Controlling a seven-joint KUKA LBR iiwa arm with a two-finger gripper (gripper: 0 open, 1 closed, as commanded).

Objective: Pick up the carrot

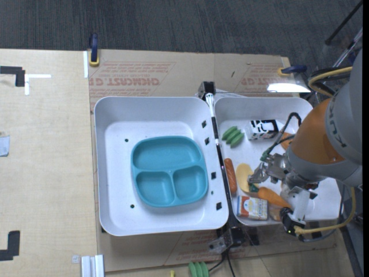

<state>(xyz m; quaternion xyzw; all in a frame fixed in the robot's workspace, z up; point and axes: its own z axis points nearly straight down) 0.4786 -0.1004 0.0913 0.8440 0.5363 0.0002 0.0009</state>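
Note:
The carrot [272, 196] is an orange tapered piece lying in the right bin [300, 105] near its front edge, just above a small carton [253, 208]. My gripper [259, 179] is down inside this bin, right over the carrot's left end and beside a pale yellow slice [244, 174]. The grey wrist and orange band of the arm [314, 143] cover the bin's right half and hide part of the carrot.
The right bin also holds a reddish sausage [230, 175] along its left wall, a green vegetable [233, 135] and a black-and-white box [264, 127] at the back. The left bin [109, 172] holds a teal divided plate [169, 171]. Cables hang near the arm.

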